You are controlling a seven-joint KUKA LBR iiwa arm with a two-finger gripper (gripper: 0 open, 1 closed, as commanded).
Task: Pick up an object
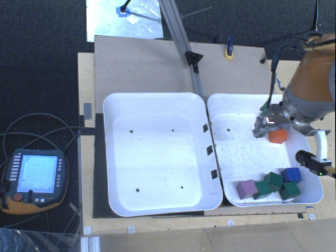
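My gripper (266, 126) hangs over the upper right part of the right bin (231, 140), below the orange-banded wrist. An orange block (279, 136) lies right against the gripper's lower right side; whether it sits between the jaws is hidden. In the bin's front right corner a pink block (245, 188), a blue block (292, 174) and three green blocks (274, 180) lie bunched together.
The left bin (157, 151) stands next to the right one, with a shared ridge between them. A slanted metal pole (178, 30) ends at the bins' far edge. A teach pendant (34, 180) with cables lies on the floor at left.
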